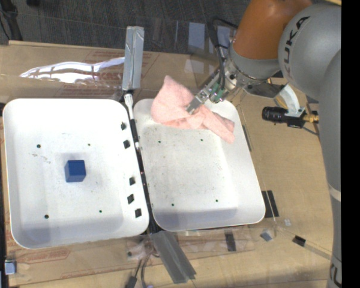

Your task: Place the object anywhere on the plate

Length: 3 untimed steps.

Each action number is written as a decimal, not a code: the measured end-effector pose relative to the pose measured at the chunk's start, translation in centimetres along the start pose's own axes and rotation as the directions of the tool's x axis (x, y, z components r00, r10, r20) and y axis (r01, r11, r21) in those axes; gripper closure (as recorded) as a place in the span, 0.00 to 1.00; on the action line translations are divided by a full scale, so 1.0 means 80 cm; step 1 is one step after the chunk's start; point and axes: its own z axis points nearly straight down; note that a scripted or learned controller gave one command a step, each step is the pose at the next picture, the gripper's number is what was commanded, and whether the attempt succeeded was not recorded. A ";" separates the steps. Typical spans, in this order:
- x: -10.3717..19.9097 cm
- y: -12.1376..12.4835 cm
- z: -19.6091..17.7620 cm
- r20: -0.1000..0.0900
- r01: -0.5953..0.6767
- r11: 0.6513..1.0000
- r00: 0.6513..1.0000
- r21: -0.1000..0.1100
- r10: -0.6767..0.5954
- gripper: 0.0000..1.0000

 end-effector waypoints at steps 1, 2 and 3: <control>0.002 0.002 0.043 -0.001 0.008 1.000 1.000 0.002 -0.008 1.00; 0.061 0.018 0.055 -0.002 0.402 0.916 0.916 0.001 -0.402 1.00; 0.123 0.027 0.041 0.000 0.729 0.684 0.684 0.000 -0.729 1.00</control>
